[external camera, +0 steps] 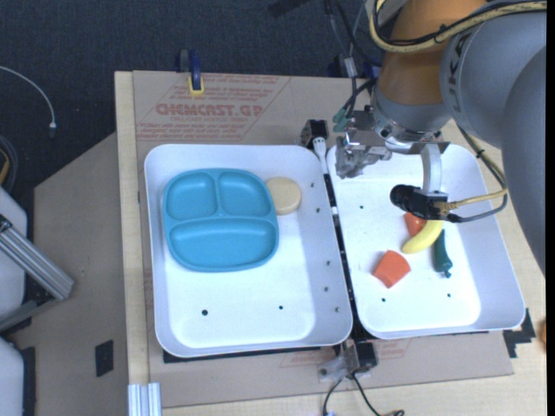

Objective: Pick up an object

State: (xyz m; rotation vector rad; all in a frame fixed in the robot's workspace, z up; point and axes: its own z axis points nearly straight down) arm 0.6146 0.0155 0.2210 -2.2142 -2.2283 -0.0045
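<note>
My gripper (pixel 349 165) hangs over the far left corner of the right bin (pixel 416 317), close to the wall between the two bins, with nothing visible in it. Nearer the front of that bin lie an orange block (pixel 392 269), a yellow banana (pixel 422 239), a small red-orange piece (pixel 413 223) tucked behind the banana, and a dark green item (pixel 443 256). All of them sit to the right of and nearer than the gripper, well apart from it.
The left bin (pixel 243 323) holds a blue divided plate (pixel 221 219) and a round tan disc (pixel 284 195) beside the plate's right edge. The grey arm with its orange band (pixel 425 33) looms over the right bin's far side.
</note>
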